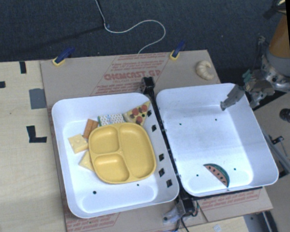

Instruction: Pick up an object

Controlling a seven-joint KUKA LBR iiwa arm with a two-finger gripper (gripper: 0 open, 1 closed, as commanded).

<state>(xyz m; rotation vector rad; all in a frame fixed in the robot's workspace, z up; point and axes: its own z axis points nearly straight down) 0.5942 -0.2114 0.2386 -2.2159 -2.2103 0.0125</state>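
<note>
A watermelon slice (217, 174) lies flat near the front edge of the right bin (203, 127). In the left bin (67, 167), a yellow divided plate (122, 152) sits in the middle. A pizza slice (139, 112), a tan cracker (78, 143) and a brown piece (90, 127) lie around its back and left side. My gripper (233, 98) hangs over the right bin's back right corner, far from the watermelon slice, and I see nothing in it.
A beige lump (205, 69) rests on the cardboard behind the right bin. A white cable (136, 29) loops across the dark floor at the back. A black divider strip (160, 137) runs between the bins.
</note>
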